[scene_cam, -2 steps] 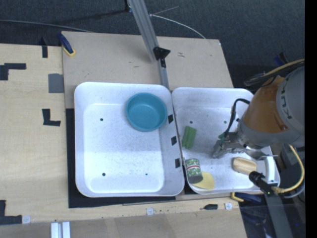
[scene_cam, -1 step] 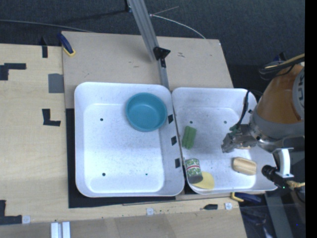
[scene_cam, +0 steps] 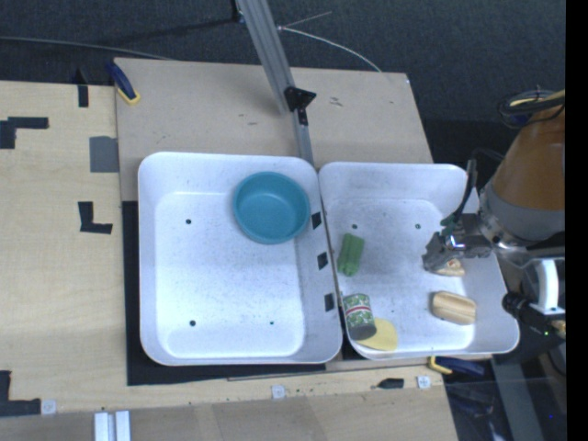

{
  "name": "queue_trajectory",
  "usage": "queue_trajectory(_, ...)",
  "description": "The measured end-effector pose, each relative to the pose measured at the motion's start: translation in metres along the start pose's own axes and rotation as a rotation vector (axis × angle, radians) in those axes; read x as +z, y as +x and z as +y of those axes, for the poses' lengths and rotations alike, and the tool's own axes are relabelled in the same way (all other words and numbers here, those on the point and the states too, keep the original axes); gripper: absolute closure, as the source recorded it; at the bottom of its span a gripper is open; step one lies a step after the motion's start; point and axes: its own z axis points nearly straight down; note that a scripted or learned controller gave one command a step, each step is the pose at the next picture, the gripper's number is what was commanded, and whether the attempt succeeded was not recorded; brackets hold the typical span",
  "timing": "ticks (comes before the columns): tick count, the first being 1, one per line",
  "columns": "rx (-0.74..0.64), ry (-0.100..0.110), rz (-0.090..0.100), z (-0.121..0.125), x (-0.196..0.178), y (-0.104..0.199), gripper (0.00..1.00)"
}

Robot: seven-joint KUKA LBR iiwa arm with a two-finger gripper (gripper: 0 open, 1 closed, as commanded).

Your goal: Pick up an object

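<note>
Blue bowl in left bin; green block, can, bread in right bin; hand state unclear.

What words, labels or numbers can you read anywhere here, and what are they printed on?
None can be read.
The small can in the right bin has a printed wrapper, too small and blurred to read.
The blue bowl, green block and tan block carry no visible text.

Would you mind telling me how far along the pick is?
Done: the gripper is down in the right bin, at a small tan object. In hand: nothing visibly held. Left: grasping and lifting; the tan block and green block lie untouched.
</note>
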Motion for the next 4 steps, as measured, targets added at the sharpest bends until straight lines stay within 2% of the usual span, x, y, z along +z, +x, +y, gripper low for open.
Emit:
queue_trajectory(1,0.0,0.001,0.0,0.001,-0.032,0.0,1.0)
queue_trajectory(4,-0.005,0.005,0.002,0.033,-0.035,0.151,1.0)
